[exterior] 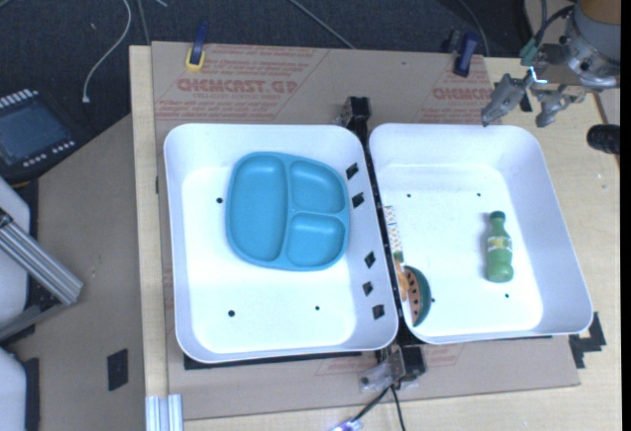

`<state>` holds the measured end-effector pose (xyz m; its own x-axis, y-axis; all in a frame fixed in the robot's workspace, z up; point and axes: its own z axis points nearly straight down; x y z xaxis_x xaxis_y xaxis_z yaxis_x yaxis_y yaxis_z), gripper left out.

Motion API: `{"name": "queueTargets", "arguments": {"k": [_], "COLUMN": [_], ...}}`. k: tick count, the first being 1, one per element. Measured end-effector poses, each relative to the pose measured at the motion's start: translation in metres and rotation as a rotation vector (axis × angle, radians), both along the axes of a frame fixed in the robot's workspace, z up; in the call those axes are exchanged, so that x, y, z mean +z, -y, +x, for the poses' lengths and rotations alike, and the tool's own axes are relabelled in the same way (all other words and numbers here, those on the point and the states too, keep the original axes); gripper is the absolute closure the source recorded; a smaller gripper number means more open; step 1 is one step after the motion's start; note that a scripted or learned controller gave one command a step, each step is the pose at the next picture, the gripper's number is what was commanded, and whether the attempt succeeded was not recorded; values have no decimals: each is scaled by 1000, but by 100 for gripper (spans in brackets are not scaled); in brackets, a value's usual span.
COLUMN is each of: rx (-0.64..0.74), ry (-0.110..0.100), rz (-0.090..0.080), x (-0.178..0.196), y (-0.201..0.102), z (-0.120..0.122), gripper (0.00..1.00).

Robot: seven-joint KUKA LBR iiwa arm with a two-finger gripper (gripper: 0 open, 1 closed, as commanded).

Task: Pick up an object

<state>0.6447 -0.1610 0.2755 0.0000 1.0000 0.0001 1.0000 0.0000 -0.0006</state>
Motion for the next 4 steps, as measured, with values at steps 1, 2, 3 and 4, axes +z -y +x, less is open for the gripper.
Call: {"name": "queueTargets", "arguments": {"k": [1, 2, 3, 4], "rx": [0, 0, 0, 0], "ry": [-5, -5, -5, 2], "rz": [1, 2, 2, 0], "x": [-44, -107, -152, -138], "y": [-1, 1, 7, 7], "z": [-7, -7, -10, -8], "gripper": [0, 0, 0, 100]}}
